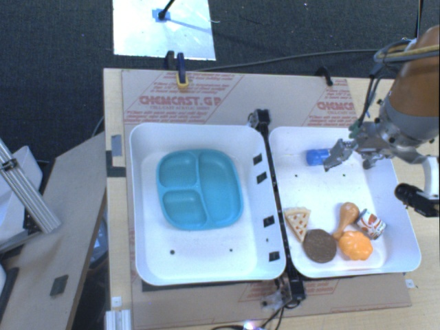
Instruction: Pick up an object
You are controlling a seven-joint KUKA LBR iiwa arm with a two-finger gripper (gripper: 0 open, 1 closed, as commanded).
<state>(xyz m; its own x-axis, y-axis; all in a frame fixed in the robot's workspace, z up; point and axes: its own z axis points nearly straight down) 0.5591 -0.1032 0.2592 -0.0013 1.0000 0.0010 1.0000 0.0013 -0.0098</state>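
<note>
We saw two bins side by side on the tabletop (pixel 227 91). The left bin (pixel 148 184) held a divided plate (pixel 199 189). In the right bin (pixel 399 215), a small cylinder (pixel 316 157) lay at the back just beside the claw (pixel 342 153), and a pizza slice (pixel 298 222), cookie (pixel 320 245), drumstick (pixel 347 216), can (pixel 371 223) and fruit (pixel 355 246) clustered near the front.

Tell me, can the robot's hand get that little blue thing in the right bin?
Probably yes. The hand is right beside the blue thing, nothing lies between them, and the other toys sit farther down the bin.
</note>
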